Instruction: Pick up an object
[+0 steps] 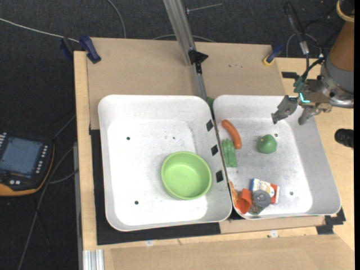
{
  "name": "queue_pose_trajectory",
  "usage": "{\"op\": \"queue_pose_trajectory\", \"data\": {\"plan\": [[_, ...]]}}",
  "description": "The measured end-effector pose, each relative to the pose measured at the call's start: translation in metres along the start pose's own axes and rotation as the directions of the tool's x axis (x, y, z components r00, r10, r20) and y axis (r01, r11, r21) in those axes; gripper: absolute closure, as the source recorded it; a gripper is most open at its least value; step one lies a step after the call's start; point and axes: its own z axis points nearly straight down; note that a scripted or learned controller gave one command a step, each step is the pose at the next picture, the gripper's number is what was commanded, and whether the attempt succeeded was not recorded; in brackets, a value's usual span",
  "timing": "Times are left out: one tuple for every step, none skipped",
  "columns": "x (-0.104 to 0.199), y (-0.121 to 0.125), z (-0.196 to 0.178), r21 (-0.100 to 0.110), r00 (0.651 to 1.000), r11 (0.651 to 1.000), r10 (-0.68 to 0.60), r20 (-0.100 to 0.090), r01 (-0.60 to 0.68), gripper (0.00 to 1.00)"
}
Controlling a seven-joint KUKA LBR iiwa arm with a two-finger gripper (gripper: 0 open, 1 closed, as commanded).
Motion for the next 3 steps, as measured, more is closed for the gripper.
{"op": "queue_pose_trajectory", "data": {"plan": [[0.000,0.000,0.000,0.000,1.000,1.000,0.000,0.000,0.000,0.00],[0.007,-0.001,0.043,0.003,1.000,1.000,0.000,0.000,0.000,0.00],[0.000,0.004,0.101,0.005,1.000,1.000,0.001,0.000,-0.001,0.00]]}}
